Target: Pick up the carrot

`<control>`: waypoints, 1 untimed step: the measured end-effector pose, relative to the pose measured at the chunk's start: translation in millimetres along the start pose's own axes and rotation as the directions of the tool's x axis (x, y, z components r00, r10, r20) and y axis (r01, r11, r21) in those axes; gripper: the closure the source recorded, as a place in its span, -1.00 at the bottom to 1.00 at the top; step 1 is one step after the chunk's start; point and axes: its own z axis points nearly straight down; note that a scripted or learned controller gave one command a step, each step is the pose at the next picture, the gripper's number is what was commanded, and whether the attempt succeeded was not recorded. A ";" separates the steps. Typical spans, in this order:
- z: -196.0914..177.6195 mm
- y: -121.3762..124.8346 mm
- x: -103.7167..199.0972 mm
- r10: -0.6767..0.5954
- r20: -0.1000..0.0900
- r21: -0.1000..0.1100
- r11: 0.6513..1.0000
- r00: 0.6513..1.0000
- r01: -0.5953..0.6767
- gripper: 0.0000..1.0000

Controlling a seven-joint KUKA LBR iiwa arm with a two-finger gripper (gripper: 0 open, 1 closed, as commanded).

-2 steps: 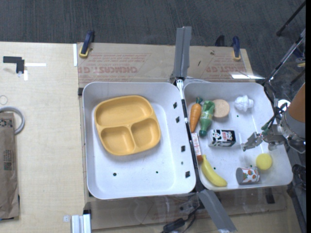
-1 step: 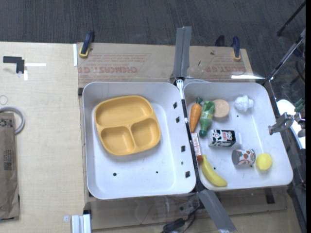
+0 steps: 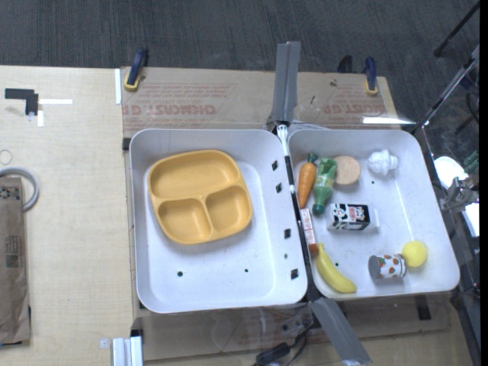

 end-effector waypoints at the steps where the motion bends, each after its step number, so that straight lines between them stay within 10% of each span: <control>1: 185.1 -2.3 3.0 -0.052 -0.003 -0.003 0.999 0.999 0.052 1.00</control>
